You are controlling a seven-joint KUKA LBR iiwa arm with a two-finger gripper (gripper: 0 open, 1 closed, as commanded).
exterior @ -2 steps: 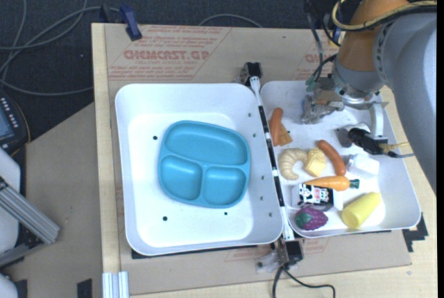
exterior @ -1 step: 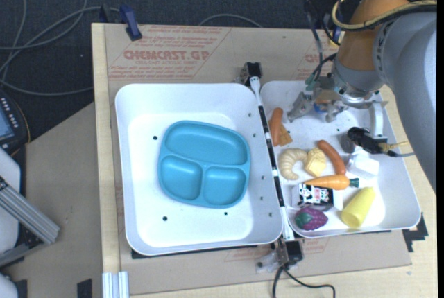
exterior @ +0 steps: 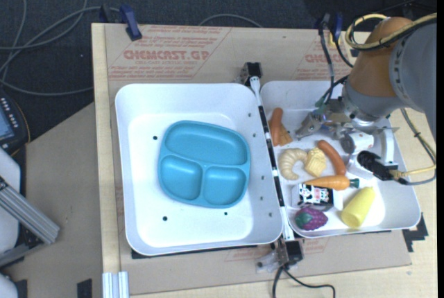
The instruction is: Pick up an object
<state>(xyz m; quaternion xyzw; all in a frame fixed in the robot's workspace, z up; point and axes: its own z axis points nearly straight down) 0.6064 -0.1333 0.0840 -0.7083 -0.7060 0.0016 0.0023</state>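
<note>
My gripper (exterior: 326, 134) hangs over the back part of the right bin (exterior: 409, 201), open, with nothing between its fingers. One finger (exterior: 307, 125) points left toward an orange sausage (exterior: 279, 126); the other (exterior: 347, 142) is just above a red-orange sausage (exterior: 332, 156). In front of it lie a croissant (exterior: 291, 162), a corn piece (exterior: 316, 163), a carrot (exterior: 329, 183), a black-and-white carton (exterior: 316, 194), a purple fruit (exterior: 311, 218) and a yellow fruit (exterior: 357, 207).
The left bin (exterior: 135, 116) holds a blue divided plate (exterior: 203, 163). The grey arm (exterior: 399, 68) with cables covers the right bin's back right corner. A black clip (exterior: 251, 71) sits where the bins meet at the back.
</note>
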